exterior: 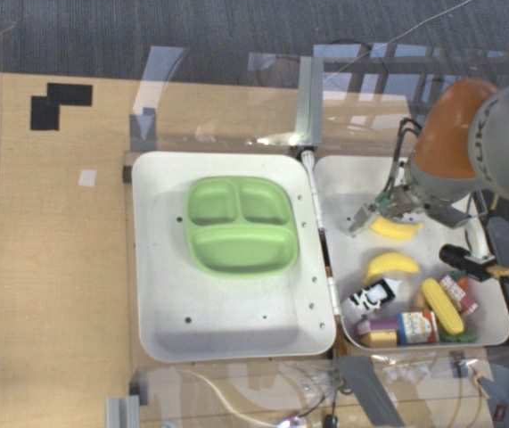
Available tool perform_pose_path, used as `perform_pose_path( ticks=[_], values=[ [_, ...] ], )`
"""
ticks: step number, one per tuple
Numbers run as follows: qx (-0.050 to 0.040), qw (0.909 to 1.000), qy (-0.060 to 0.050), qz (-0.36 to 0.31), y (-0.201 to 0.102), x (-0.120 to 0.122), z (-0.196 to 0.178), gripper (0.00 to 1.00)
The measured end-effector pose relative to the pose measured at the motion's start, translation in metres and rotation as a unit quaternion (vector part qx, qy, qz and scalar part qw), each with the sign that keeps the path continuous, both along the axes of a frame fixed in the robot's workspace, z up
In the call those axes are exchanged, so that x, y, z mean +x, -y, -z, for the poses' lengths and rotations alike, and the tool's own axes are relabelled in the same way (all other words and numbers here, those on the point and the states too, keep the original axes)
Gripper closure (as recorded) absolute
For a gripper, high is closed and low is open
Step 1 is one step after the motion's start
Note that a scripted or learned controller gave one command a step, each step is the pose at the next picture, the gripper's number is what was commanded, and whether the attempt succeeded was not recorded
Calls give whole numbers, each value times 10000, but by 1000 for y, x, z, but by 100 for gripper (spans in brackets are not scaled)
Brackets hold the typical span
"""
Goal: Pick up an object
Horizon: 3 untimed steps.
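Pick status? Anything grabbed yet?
Done: arm is over the right bin, gripper low beside the upper banana. In hand: nothing visibly between the fingers; whether they are closing is unclear. Left: grasp and lift. The lower banana, corn and green plate lie untouched.

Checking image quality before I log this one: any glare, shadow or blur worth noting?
Camera view: sharp and evenly lit overall; reflections streak the clear panels behind the bins; soft shadow lies along the left bin's near edge; the gripper above the right bin is small and slightly soft.
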<state>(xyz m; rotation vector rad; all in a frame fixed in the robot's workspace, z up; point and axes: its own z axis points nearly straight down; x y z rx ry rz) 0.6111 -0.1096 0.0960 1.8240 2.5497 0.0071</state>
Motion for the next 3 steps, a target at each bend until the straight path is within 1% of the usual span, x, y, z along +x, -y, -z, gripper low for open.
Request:
perform_pose_path(
  ticks=[1, 2, 3],
  values=[
    [1, 10000, 36, -1, -1, 2, -12, 100],
    [3, 9988, -2, 493, -4, 38, -14, 100],
    [9, 9980, 3, 630, -74, 31, -141, 100]
  ],
)
